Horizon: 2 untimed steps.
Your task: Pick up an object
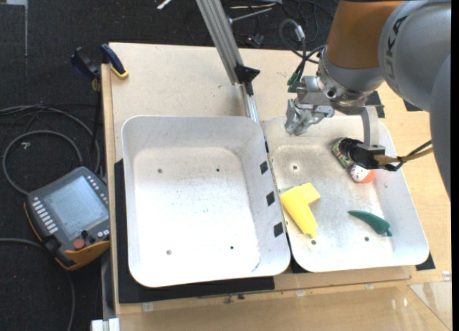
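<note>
The right bin [401, 247] holds three objects. A yellow block-shaped toy [300, 206] lies near its left wall. A dark green curved piece [371, 221] rests toward the front right. A black, green and red-white object [355, 157] sits at the back right. My gripper [297, 125] hangs over the bin's back left corner, above the rim and apart from all three objects. Its fingers point down with nothing visible between them.
The left bin [143, 136] stands beside the right one. A slanted metal bar [219, 25] crosses the back of the bench. A teach pendant [68, 211] lies on the floor at left. A clamp [107, 61] sits at the bench's back left corner.
</note>
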{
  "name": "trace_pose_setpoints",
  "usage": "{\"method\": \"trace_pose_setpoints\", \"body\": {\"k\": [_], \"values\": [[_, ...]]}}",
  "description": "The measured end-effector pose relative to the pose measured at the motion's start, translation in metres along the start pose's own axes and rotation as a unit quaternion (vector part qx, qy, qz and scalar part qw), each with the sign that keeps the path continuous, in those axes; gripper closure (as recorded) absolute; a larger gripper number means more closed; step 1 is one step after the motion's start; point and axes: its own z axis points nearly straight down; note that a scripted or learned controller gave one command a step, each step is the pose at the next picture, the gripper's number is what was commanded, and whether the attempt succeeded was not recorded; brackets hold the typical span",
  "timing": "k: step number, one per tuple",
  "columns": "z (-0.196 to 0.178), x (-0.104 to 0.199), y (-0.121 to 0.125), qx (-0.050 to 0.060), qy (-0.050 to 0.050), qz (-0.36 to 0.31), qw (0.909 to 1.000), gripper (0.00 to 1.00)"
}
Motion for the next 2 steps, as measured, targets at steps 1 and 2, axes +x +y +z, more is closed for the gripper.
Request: {"method": "trace_pose_setpoints", "body": {"k": [1, 2], "values": [[0.015, 0.047, 0.008, 0.002, 0.000, 0.000, 1.0000, 1.00], [0.020, 0.099, 0.036, 0.000, 0.000, 0.000, 1.0000, 1.00]]}}
